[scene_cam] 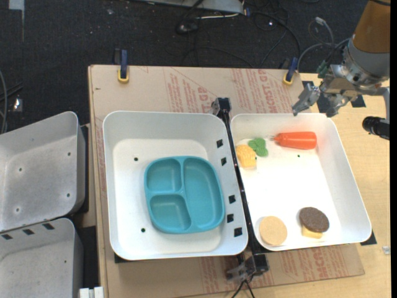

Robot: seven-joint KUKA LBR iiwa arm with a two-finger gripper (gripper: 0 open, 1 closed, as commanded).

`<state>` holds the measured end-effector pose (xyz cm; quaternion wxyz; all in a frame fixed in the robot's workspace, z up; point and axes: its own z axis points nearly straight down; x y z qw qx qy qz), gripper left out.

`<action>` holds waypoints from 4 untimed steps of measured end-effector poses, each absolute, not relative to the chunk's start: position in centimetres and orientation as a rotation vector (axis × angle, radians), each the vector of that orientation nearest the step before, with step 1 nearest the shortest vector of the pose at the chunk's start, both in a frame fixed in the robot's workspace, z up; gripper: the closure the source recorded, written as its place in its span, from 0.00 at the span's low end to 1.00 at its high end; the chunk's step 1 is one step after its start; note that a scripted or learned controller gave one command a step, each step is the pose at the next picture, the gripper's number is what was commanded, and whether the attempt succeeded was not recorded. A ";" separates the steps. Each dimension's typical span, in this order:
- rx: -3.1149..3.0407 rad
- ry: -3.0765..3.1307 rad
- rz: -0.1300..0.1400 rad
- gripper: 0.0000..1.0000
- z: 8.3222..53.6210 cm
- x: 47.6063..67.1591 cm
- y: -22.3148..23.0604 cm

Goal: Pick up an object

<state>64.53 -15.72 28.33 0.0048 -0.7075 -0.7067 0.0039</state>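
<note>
Hovering at two o'clock over the right white bin's [347,185] far rim, the two-finger gripper [317,102] spread open, gripping nothing. Just below at six o'clock, orange plastic carrot [296,140] inside. Brown cardboard bench [173,85], dark floor [56,23].

My robot arm [374,33] is a thick cylinder — a broad orange band on top, a grey metal collar beneath it. Below the collar, its gripper [318,102] is grey metal with two dark fingers [302,101] and thin cables alongside.
</note>
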 end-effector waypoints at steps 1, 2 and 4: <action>-2.220 -2.223 0.001 0.00 29.2 64.7 -15.6; -2.222 -2.221 0.002 0.00 23.0 64.5 -15.7; -2.222 -2.220 0.002 0.00 14.0 63.9 -15.0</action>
